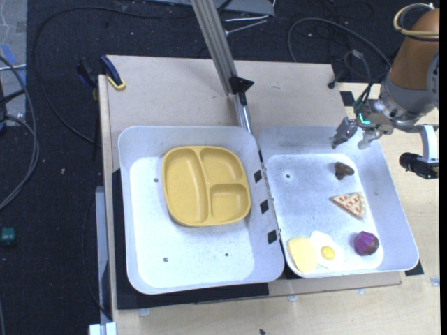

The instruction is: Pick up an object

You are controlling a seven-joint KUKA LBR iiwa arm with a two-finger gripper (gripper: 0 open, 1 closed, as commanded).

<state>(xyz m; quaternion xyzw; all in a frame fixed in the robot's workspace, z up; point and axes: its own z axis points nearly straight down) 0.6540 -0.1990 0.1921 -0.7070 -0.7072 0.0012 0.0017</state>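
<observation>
Hovering over the far edge of the right bin (394,208), the jaws (355,135) stand spread apart with nothing between them. Just below them in that bin lies a small brown lump (343,169), then a pizza slice (349,204), a purple ball (365,243) and a fried egg (325,250). A yellow divided plate (206,185) sits in the left bin (140,208).

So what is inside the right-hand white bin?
The right white bin holds a brown lump, pizza-slice toy, purple round toy, fried-egg toy and yellow slab. Nothing looks covered.
</observation>
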